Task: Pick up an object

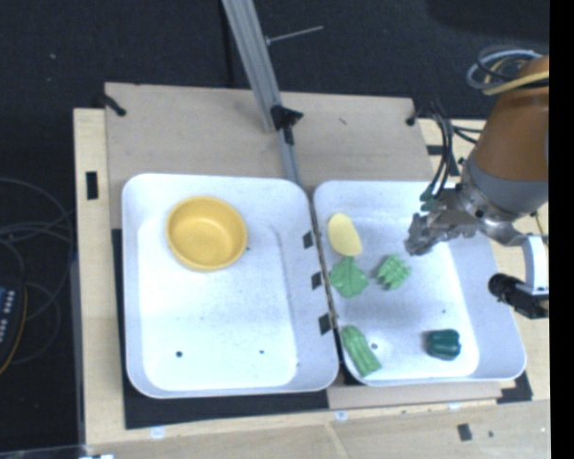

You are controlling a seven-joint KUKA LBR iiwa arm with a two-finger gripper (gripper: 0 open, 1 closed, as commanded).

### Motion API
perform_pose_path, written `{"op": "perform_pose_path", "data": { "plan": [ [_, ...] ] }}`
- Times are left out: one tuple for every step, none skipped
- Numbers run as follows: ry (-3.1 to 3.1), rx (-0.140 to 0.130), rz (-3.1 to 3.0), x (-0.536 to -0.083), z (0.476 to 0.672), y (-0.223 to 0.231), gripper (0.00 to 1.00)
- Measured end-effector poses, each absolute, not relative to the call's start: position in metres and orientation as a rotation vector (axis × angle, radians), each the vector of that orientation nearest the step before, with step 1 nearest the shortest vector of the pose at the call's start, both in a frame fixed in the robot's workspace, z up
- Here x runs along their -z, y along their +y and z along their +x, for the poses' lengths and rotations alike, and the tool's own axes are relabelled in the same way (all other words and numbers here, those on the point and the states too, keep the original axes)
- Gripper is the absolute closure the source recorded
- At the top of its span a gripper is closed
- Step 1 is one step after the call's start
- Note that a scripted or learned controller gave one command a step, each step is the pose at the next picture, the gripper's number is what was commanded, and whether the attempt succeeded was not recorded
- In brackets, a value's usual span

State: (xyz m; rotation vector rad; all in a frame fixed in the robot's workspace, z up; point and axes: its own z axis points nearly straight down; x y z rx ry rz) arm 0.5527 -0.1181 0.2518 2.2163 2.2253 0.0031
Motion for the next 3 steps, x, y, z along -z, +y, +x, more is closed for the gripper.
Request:
{"op": "perform_pose_path", "data": {
  "plan": [
    [2.225, -0.001, 2.218, -0.241, 0.554, -0.07, 1.0],
    [2.225, -0.001, 2.219, -0.231, 0.557, -0.021, 1.0],
    [2.227, -0.002, 2.216, -0.236, 0.564, 0.04, 1.0]
  ]
}}
